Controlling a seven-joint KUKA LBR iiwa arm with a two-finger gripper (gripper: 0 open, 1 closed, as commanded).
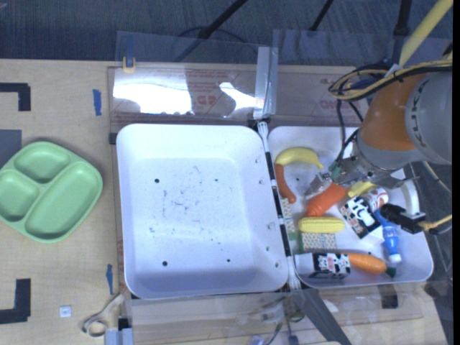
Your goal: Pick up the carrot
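Camera view: claw (332, 180) low in right bin (415, 268), carrot (325, 199) touching just under its tips; grip and opening cannot be told.

- An orange carrot (327, 198) is seen in the right bin, lying tilted, its upper end at the gripper.
- A second carrot (365, 263) (green-tipped) is laid flat near the front wall.

White bins (144, 149), orange carrot (327, 198), yellow banana (298, 155), pale green tray (47, 190), and seemingly black-and-white cow-patterned box (357, 214).
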